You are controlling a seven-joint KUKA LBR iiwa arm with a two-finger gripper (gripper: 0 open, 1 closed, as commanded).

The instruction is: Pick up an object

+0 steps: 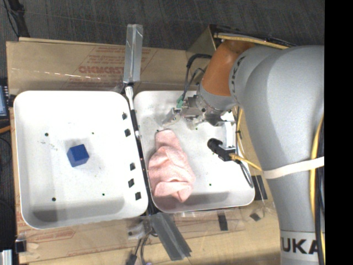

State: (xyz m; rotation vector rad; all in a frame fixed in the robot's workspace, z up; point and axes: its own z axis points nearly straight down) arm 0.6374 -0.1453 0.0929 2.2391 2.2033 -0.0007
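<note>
Hovering over right bin, gripper near far wall; can't tell jaws' state. Pink cloth lies just below jaws. Best: descend over cloth's bunched middle, pinch fold. Blue cube far left.

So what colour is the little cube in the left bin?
Blue cube, clear in the camera view.

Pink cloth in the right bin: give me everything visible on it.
The pink cloth looks like soft terry fabric, crumpled and folded into a long bundle running top to bottom along the right bin's left side. It lies flat on the bin floor, with its lower end bulkier. The end effector sits above its upper end, apparently not touching.
</note>
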